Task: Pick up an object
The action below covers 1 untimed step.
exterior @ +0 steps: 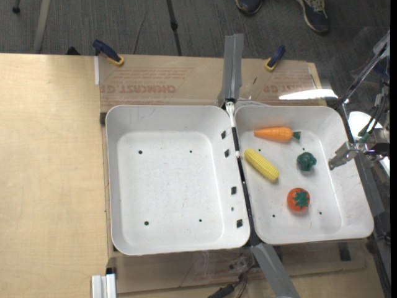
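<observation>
- Grey claw point(341, 158) sat at the right side of the right bin point(355, 219), low over its right wall, reaching in from the right edge.
- Could not tell whether the claw was released or clenched; too small and partly cut off. Nothing seen in its grasp.
- Nearest item: a green broccoli-like piece point(306, 161), just left of the claw, apart from it, lying on the bin floor.
- Tomato point(298, 199), red with a green top, lay below the green piece, toward the bin's near side.
- Corn cob point(261, 165), yellow, lay slantwise in the left half of the right bin, near the divide.
- Carrot point(273, 133), orange with a green stub end pointing right, lay roughly level near the far wall, above the corn.
- All four items were apart from each other, none touching.
- Left bin point(112, 166), white, sat side by side with the right one, edges meeting at the middle.
- Grey post point(233, 67) ran back from the joint between the bins.
- Cardboard sheet point(161, 82) lay under and behind the bins, held by two blue and orange clamps point(107, 51) at its far edge.
- Wooden bench top point(49, 166) stretched to the left.
- Pair of shoes point(313, 2) stood on the grey floor at the top.
</observation>
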Each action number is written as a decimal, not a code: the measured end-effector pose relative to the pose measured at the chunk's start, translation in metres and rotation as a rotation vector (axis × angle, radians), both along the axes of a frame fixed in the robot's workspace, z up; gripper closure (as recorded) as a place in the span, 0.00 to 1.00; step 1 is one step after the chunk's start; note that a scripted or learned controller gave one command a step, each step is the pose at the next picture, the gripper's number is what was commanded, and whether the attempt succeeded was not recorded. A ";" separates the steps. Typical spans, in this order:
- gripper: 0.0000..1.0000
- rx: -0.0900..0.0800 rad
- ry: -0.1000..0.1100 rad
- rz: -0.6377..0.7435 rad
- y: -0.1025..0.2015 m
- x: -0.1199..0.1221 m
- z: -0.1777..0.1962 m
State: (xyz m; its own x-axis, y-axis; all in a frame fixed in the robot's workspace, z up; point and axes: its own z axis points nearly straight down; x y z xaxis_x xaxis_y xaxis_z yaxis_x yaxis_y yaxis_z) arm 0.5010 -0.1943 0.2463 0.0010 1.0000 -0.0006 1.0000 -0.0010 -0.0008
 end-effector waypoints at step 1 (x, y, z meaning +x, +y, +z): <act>0.00 0.001 0.003 -0.327 0.029 -0.017 -0.156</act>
